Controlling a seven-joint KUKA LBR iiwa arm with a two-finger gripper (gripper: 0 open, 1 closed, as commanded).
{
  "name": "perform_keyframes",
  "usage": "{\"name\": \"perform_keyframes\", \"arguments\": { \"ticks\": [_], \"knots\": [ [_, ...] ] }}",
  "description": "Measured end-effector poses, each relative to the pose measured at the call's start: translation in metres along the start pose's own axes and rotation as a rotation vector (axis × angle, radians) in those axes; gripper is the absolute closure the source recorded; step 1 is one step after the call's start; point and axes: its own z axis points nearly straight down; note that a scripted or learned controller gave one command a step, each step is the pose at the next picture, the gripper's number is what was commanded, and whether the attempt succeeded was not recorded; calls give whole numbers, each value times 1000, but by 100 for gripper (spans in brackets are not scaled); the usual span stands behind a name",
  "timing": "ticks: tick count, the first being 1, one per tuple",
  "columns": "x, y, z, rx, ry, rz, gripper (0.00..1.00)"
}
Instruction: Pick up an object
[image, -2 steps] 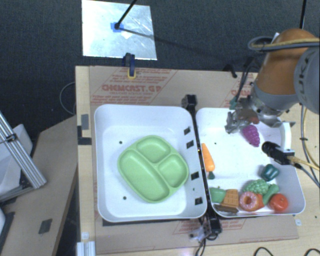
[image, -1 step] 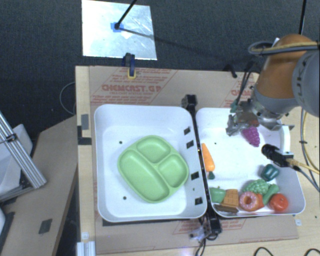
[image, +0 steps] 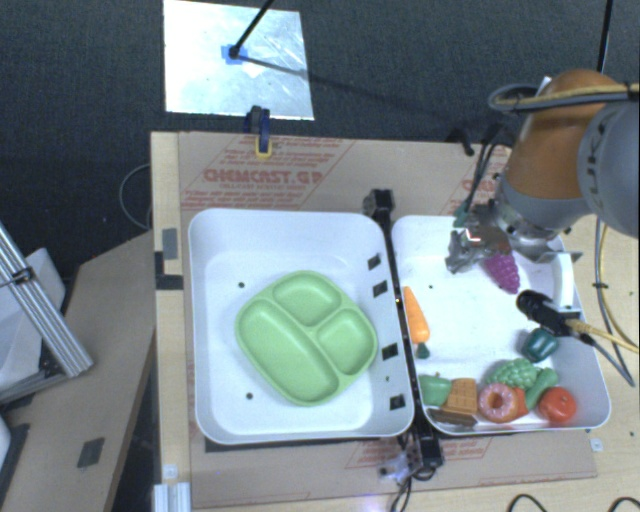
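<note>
Near edge of the right bin (image: 455, 320) is where the clutter sits: green pepper (image: 435, 388), brown toast piece (image: 462, 398), pink donut (image: 497, 402), red tomato (image: 558, 403), all packed touching or nearly so. Leafy green toy (image: 520, 375) and a teal piece (image: 540, 345) sit just behind them. Orange carrot (image: 415, 315) lies alone against the divider wall, mid-bin. Left bin (image: 220, 260) holds only the green divided plate (image: 305, 337), nothing on it. Far end of the right bin: gripper (image: 466, 250) is low over the floor, with the purple grape bunch (image: 502, 268) right beside it on the arm side. That looks like the target. Can't tell whether the gripper is clenched or released, or whether the grapes are actually in it. My read: grasp stage, unconfirmed. To do it well, centre over the bunch rather than its edge, close fully, lift straight up and check that the grapes come with it. A lumpy bunch slips easily, and the far wall is close.
</note>
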Motion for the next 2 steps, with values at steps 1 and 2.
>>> {"name": "perform_keyframes", "arguments": {
  "ticks": [1, 2],
  "knots": [
    [-9, 0, -18, -4, -1, 4, 100],
    [-9, -6, -11, -1, -1, 4, 100]
  ]
}}
